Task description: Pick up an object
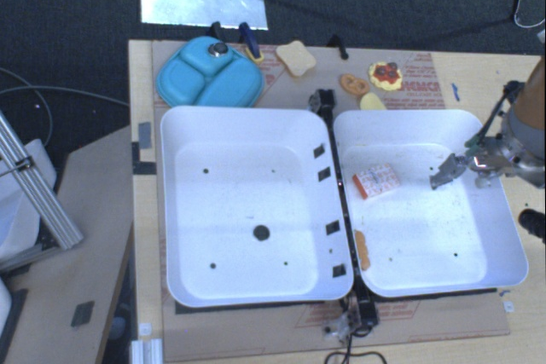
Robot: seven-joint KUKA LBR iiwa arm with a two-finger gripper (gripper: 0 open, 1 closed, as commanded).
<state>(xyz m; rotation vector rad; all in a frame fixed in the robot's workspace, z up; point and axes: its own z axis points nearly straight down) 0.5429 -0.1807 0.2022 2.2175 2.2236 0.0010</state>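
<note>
Approaching for a grasp: the end effector [445, 175] hangs low over the right bin [478, 128], near but apart from the small packet [376, 181] lying flat toward that bin's left side; whether its fingers are parted cannot be told at this resolution; nothing appears held. The next move likely calls for travel leftward and a descent. The packet is boxy and red-patterned; the bins are smooth, glossy white; an orange piece [362, 249] lies at the right bin's left wall.

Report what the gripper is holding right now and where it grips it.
Nothing is held. The gripper hangs over the right bin, apart from the small checkered packet.
</note>
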